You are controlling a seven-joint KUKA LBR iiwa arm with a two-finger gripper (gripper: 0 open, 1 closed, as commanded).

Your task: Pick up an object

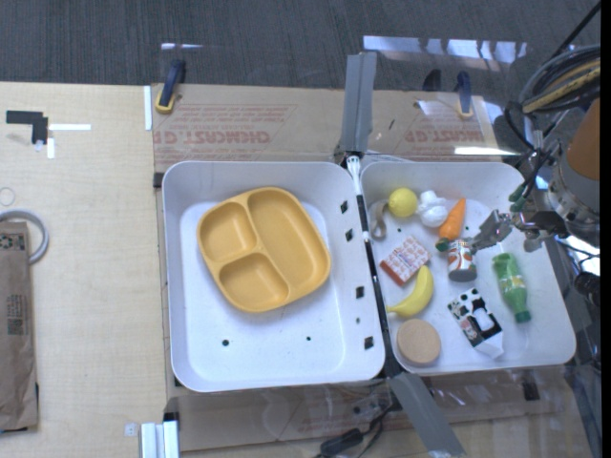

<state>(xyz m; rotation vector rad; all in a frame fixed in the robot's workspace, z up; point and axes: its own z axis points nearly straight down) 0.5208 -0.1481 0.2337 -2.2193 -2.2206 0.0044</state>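
Left shallow white plastic bin (186,284): a glossy yellow three-compartment plastic tray (263,248), rounded corners, sits tilted near the middle.

Right shallow white plastic bin (554,342), left to right: a small tan ring-shaped piece (378,219) by the left wall, hard to make out; a smooth yellow lemon (403,202); a red-and-white checked packet (405,260); a curved yellow banana (414,295) just below the packet; a flat round tan disc (418,343) near the front edge. Then a small lumpy white object (431,208), unclear what it is, touching a tapered orange carrot (452,218). Below the carrot, a small red-and-white can (460,258), upright or slightly tilted, label unreadable. A black-and-white patterned carton (478,322) lies toward the front. A green plastic bottle (511,285) lies on its side near the right wall.

The metal two-finger gripper (491,229) comes in from the right, its tip low in the bin just right of the can and above the bottle. Fingers look narrowly parted with nothing between them; contact with the can can't be confirmed. The arm is cut off at the frame's right edge, partly behind cables.
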